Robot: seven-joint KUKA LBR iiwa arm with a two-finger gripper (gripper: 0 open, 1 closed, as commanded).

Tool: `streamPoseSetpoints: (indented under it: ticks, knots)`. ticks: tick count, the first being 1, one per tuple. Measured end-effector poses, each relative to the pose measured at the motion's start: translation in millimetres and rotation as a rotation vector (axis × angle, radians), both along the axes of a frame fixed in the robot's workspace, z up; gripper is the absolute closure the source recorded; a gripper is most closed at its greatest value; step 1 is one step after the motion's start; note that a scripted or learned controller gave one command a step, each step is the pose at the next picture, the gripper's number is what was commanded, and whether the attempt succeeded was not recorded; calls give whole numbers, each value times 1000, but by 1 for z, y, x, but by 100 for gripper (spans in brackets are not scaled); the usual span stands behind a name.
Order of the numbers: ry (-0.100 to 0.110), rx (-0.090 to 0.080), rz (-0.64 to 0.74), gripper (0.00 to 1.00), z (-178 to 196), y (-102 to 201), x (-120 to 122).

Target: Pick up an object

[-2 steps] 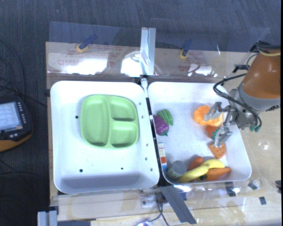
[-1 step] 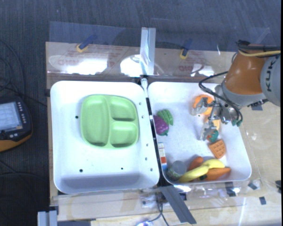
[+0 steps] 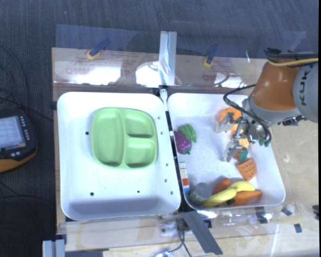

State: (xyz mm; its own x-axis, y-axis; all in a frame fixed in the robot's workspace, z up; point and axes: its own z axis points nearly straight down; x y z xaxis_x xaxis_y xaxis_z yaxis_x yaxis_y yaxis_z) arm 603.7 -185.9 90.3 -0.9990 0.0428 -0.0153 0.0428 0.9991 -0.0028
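Now the jaws (image 3: 236,150) hang low over the right bin (image 3: 203,114), among toy foods near its right wall; whether they are spread or pressed together cannot be told, since their tips blur into the small orange and green pieces just beneath. An orange waffle-like toy (image 3: 246,169) lies just below them. Along the bin's near edge sit a yellow banana (image 3: 227,194), an orange carrot (image 3: 246,197) and a grey lump (image 3: 201,190). A green pepper (image 3: 188,131) and purple eggplant (image 3: 182,143) lie by the divider. In the left bin (image 3: 75,197) rests a green sectioned plate (image 3: 123,137).
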Motion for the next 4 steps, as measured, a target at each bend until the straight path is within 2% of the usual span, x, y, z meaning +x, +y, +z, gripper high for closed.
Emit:
streamPoseSetpoints:
  ticks: [1, 2, 3, 4]
  knots:
    - [1, 2, -34, 0, 0, 47, -10]
    - [2, -2, 29, 0, 0, -16, -30]
    - [-2, -1, -20, 0, 1, -5, -47]
    - [-5, -2, -19, 100, 13, -4, -45]
